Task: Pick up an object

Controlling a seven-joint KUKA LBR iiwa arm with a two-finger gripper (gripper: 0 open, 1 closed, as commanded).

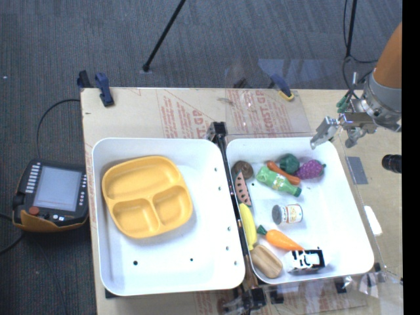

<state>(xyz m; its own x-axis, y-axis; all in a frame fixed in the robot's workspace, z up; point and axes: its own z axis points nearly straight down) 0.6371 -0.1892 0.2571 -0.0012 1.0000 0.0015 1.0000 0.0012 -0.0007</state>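
The right bin (341,195) holds several toy foods: a purple grape bunch (311,169), a green bottle (277,180), a small jar (289,213), a carrot (283,239), a banana (247,224), a bread roll (266,260) and a black-and-white pack (306,260). My gripper (338,131) hangs above the bin's far right corner, up and right of the grapes. Its fingers are spread open with nothing between them.
A yellow divided tray (146,195) lies in the left bin (118,268). A teach pendant (49,195) sits left of the bench. Blue clamps (104,89) grip the bench's far edge. A tripod leg (167,25) stands behind.
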